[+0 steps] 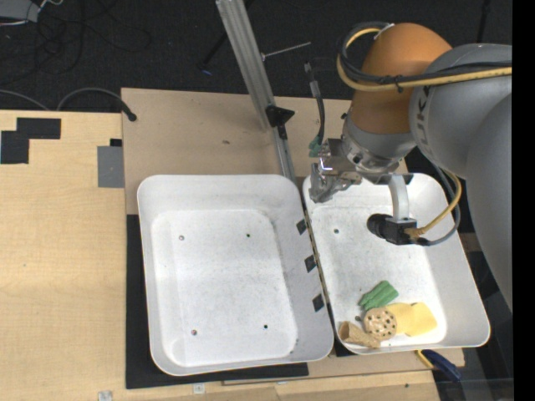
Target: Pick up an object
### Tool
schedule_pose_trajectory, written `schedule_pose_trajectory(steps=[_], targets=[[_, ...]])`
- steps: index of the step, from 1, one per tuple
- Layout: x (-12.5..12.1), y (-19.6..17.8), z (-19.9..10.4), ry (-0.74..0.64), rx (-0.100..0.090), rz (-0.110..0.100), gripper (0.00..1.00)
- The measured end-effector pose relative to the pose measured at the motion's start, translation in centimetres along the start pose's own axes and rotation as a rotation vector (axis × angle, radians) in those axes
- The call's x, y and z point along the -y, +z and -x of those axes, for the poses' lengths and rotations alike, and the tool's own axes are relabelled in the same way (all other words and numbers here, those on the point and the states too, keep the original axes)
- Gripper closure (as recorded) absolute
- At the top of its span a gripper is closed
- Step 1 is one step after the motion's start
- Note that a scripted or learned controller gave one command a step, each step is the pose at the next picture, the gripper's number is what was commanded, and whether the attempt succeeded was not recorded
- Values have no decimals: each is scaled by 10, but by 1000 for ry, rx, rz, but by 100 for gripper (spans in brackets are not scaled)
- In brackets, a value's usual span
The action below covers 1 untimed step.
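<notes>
Green soft-looking piece (pixel 379 295), yellow wedge (pixel 415 319) and round holed cracker-like disc (pixel 379 322), clustered in right bin (pixel 468 307) near corner; probably light, possibly crumbly, best pinched across narrow sides; gripper (pixel 322 185) hovering well apart, opening indeterminate.

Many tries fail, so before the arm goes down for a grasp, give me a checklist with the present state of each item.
1. Things to pick are in the right bin: ok. A green piece, a yellow piece, a round dotted cookie and a tan piece lie at its near end.
2. Gripper above those things: not ok. It is at the bin's far left corner.
3. Gripper free of any load: ok, nothing visible in it.
4. Things spaced for a clean grasp: not ok. They lie bunched and touching.
5. Fingers open: cannot tell.
</notes>
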<state>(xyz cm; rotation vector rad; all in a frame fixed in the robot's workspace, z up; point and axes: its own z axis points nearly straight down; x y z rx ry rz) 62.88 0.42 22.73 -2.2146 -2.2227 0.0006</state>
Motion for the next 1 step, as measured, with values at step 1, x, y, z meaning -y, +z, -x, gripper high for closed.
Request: schedule_pose_trajectory(steps=[1], targets=[[-4, -10, -51, 0, 0, 2, 100]])
